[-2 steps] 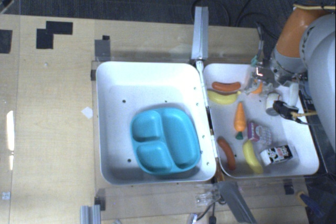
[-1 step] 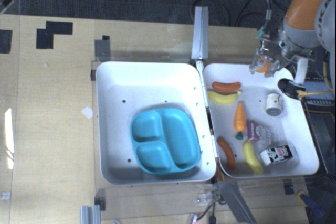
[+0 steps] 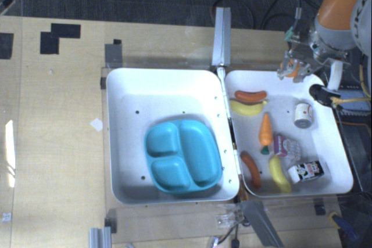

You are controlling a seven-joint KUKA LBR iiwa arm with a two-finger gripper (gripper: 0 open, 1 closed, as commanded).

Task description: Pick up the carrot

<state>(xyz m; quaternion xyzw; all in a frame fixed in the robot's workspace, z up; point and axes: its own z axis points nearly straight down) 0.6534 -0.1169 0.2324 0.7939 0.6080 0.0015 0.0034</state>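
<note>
the gripper [image 3: 292, 71] is hovering over the upper right corner of the right bin [image 3: 343, 151], hanging from the grey arm [image 3: 343, 20] with its orange band, and how far it is open cannot be told at this size; nothing is showing in its grasp. the carrot [image 3: 265, 130] is lying near the middle of the right bin, orange with a small green end pointing toward the camera side, well apart from the gripper. above it a red sausage [image 3: 250, 95] is resting against a yellow banana [image 3: 246, 107]. just beside the carrot's lower end a purple packet [image 3: 286, 146] is lying flat, its printing too blurred to read. a small white can [image 3: 303, 114] is lying on its side toward the right wall, with no legible label. near the front of the bin a second sausage [image 3: 251, 166], a yellow fruit [image 3: 279, 173] and a small black-and-white carton [image 3: 306, 171] are sitting close together; the carton's markings look like a cow pattern, though no words can be made out. in the left bin [image 3: 125, 125] a blue divided tray [image 3: 182, 154] is sitting at a slant. both bins are resting on the pale wooden desk [image 3: 52, 142].
</note>
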